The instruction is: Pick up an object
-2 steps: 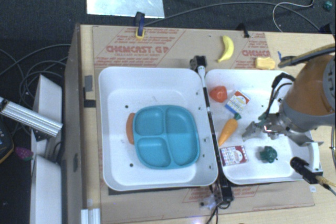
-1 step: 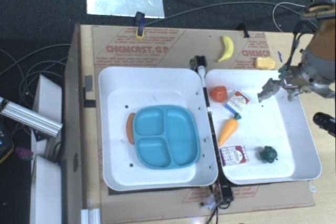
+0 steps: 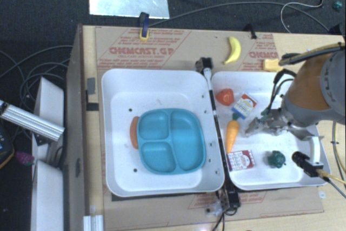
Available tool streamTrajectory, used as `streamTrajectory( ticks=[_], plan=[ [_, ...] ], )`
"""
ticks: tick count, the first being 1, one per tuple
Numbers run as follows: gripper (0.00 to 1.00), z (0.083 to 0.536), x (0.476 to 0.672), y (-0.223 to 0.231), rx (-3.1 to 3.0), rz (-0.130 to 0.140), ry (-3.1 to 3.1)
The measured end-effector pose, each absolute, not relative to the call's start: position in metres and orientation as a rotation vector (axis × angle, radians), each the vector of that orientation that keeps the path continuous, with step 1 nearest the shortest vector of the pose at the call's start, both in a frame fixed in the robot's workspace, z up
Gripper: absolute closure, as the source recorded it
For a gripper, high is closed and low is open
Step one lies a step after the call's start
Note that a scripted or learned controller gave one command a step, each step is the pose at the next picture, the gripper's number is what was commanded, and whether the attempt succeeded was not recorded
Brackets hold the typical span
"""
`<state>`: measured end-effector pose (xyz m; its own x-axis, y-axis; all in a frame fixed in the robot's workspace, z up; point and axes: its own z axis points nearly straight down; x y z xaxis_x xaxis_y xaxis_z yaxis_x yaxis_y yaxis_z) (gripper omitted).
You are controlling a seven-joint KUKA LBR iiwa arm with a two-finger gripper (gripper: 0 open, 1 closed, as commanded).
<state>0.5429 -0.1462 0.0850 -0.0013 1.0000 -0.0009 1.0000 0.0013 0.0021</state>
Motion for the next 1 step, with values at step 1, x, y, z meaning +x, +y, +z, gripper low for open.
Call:
streamTrajectory(
  ticks=[1],
  plan=[
    [0.00,0.1862,0.5977,-0.0703,2.213,0.008,2.225]
  ],
)
